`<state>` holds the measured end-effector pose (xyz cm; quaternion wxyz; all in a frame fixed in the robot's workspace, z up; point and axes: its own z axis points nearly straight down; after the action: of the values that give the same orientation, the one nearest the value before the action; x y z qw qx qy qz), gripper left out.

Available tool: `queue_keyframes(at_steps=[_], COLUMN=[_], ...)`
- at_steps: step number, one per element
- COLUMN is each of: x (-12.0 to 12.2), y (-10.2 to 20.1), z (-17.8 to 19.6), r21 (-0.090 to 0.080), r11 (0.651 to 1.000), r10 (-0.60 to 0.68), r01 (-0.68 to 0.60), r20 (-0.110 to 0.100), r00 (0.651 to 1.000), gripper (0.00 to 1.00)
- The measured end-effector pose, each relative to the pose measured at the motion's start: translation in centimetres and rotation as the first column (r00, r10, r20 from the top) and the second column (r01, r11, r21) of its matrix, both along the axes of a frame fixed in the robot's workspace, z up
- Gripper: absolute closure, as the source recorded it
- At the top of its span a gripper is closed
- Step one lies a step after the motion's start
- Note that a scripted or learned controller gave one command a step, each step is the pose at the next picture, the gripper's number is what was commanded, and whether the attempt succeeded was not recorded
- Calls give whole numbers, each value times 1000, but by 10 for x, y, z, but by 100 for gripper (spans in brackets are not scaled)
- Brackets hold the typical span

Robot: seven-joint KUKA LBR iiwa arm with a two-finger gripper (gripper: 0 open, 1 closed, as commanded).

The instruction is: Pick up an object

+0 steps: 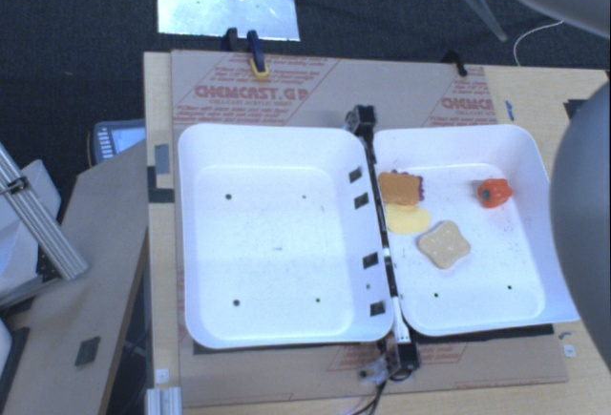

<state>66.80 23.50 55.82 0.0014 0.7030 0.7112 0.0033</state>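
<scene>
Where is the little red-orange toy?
The small red-orange toy lies in the right white bin, near its far right corner, apart from the tan bread-shaped piece and the orange-brown square piece.

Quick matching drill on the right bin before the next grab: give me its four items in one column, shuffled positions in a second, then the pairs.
Items:
1. orange-red toy
2. toast slice
3. yellow disc
4. orange cracker

Positions:
A. nearest the bin's front edge
B. against the divider, farthest back
C. toward the right wall
D. between cracker and toast

Pairs: 1-C, 2-A, 3-D, 4-B
</scene>
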Motion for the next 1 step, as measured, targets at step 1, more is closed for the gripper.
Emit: queue_keyframes(at_steps=[1], x=[0], y=[0], z=[0], r21=[0], r11=[1000], r10=[1], r01=[-1], r20=[-1], r00=[1000], gripper=[0])
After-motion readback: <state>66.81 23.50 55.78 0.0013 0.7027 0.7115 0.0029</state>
